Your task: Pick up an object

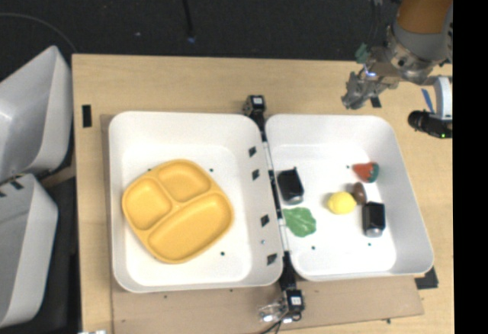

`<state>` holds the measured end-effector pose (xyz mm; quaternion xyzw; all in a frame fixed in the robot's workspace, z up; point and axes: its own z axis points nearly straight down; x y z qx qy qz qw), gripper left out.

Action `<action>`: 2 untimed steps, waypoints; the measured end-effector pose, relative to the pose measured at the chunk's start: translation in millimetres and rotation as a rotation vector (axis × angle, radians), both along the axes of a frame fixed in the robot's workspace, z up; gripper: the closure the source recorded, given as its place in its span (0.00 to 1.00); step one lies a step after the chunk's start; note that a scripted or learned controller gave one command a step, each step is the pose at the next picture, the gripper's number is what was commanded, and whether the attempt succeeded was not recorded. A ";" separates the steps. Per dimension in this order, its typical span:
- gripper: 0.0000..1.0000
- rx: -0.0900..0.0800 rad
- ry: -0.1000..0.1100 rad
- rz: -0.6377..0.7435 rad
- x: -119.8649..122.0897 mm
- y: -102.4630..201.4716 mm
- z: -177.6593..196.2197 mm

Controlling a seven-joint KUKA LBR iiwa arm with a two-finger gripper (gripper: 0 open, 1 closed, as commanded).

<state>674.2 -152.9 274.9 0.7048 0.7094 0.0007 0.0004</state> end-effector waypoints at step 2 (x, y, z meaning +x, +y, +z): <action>1.00 0.000 0.003 -0.001 3.4 92.8 -0.4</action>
